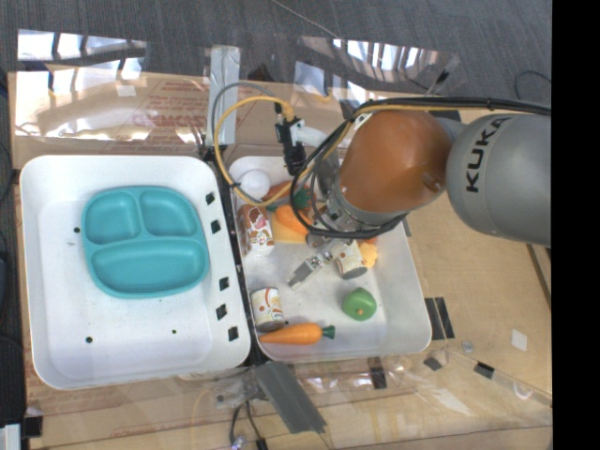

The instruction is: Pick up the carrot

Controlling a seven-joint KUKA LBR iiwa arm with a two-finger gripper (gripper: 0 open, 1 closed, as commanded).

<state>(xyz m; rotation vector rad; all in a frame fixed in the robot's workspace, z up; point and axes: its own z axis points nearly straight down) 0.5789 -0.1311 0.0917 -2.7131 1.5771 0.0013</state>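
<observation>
The carrot, orange with a small green top on its right end, lies flat along the front wall of the right bin. My gripper hangs below the orange wrist band over the middle of that bin, above and behind the carrot and apart from it. Its two fingers stand spread, with nothing between them: it is open.
A green round fruit lies right of the carrot, and a small can just left of it. Farther back are another can, an orange wedge-shaped item and a white ball. The left bin holds a teal divided plate.
</observation>
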